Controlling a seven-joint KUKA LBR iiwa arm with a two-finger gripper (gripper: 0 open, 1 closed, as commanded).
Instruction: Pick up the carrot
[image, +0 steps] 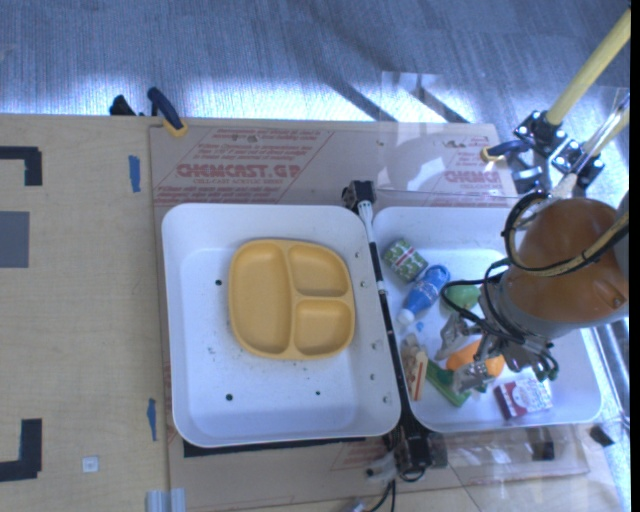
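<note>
The carrot (463, 354) looked light, rigid and smooth; its thick middle seemed the best hold. I couldn't tell the end effector's (487, 362) state.

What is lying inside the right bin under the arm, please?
In the right bin lie a green can, a blue bottle, a red-and-white packet and an orange carrot beside green leaves. The arm covers the bin's middle, hiding whatever is beneath.

yellow divided plate (291, 298) in left bin (190, 330), green can (404, 258), blue bottle (426, 289)
</note>
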